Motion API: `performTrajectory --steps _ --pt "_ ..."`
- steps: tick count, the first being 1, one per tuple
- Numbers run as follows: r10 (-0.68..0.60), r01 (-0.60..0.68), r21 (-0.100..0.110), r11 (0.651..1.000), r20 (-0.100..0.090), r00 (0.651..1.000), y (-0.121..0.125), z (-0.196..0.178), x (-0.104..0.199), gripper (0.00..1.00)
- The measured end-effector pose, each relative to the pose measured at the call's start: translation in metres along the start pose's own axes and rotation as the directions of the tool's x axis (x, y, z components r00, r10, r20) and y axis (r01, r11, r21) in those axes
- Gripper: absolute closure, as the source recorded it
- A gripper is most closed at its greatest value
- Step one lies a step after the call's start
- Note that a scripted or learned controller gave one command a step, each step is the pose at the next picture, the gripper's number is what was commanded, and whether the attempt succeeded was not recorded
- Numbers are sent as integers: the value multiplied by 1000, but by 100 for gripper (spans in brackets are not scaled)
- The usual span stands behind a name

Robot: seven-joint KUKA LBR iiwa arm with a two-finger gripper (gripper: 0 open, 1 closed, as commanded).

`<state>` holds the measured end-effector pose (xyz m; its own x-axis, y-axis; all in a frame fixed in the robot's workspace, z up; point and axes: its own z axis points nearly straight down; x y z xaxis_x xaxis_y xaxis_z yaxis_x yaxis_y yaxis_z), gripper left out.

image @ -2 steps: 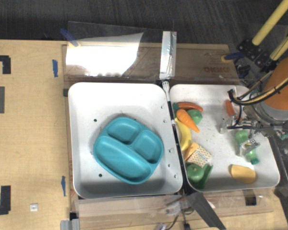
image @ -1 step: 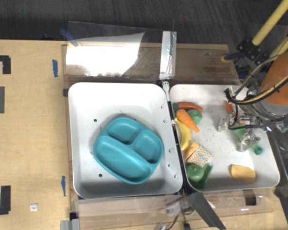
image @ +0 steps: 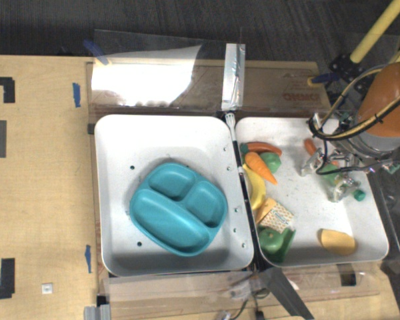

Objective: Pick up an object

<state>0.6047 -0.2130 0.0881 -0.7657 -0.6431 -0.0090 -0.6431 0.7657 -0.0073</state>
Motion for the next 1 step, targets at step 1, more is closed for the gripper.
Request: performTrajectory --steps 1 --pt "-70 70 -1 998 0 998 -18 1 -8 0"
